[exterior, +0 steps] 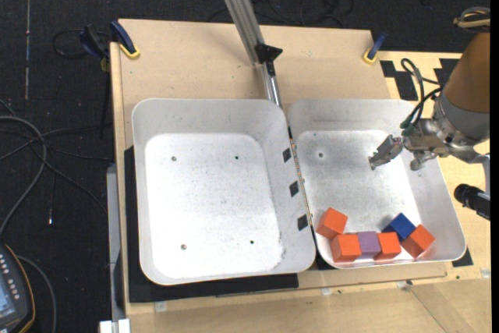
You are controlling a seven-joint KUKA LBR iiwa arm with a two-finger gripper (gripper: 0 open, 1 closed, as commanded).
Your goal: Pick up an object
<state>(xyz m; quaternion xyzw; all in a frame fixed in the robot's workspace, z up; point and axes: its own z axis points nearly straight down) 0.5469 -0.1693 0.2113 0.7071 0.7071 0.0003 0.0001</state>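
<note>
Orange, purple and blue foam-like cubes [366, 244] cluster in our right white bin [366, 125]; two-finger metal gripper [401, 152] spread, empty.

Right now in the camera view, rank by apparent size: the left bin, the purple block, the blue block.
1. left bin, by far the largest.
2. purple block.
3. blue block, partly hidden by an orange block, so this order is unsure.

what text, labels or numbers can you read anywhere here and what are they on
None can be read.
The blocks in the right bin are plain coloured faces.
The black-and-white pattern on the bench beside the gripper is a marker, not letters.
The device at the lower left has a lit screen, too small to read.
</note>
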